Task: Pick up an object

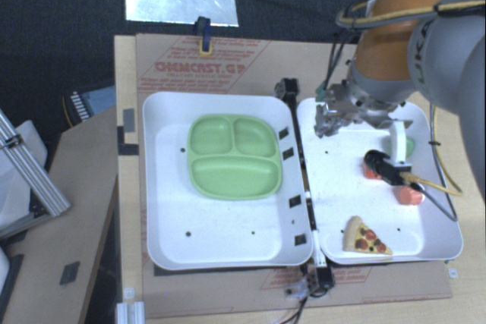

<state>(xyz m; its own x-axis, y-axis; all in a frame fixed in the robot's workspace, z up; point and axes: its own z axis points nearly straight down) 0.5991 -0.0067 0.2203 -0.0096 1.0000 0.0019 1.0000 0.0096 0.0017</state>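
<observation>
Gripper [325, 124] over rear left corner of right bin [440, 243]; how far open: cannot tell; nothing seen in its grasp; pizza slice [366, 237] at front of same bin, well apart from gripper; orange piece [411, 196] nearer right wall; green plate [234, 157] in left bin [163, 239].

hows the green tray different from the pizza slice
The green tray is large, rounded and split into three compartments; the pizza slice is small and triangular. The tray is plain green; the slice is tan with red spots. Both lie flat.
</observation>
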